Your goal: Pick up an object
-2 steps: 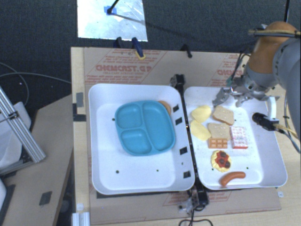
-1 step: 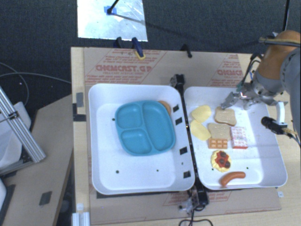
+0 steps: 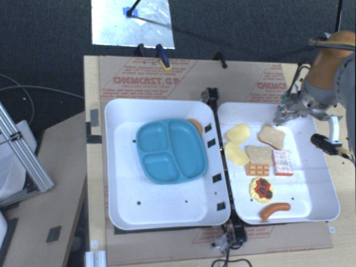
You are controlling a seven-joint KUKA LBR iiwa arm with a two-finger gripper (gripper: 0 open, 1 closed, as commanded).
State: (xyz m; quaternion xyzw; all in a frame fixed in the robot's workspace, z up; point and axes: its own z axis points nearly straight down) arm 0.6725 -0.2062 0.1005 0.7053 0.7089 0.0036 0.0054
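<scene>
My gripper (image 3: 282, 115) hangs over the far end of the right bin (image 3: 322, 174), just above and to the right of a toast slice (image 3: 271, 136). Nothing shows between it and the toast. In the same bin lie two yellow pieces (image 3: 237, 133) (image 3: 236, 155), a tan cracker (image 3: 258, 153), a small waffle (image 3: 257, 169), a red and white box (image 3: 282, 162), a yellow disc with red toppings (image 3: 261, 189) and a sausage (image 3: 275, 209).
The left bin (image 3: 125, 204) holds a blue divided plate (image 3: 171, 151) with a brown item (image 3: 196, 127) peeking out behind it. A black divider (image 3: 218, 149) runs between the bins. A silver sheet (image 3: 132, 15) lies beyond the bench, and a metal frame (image 3: 19, 154) stands at the left.
</scene>
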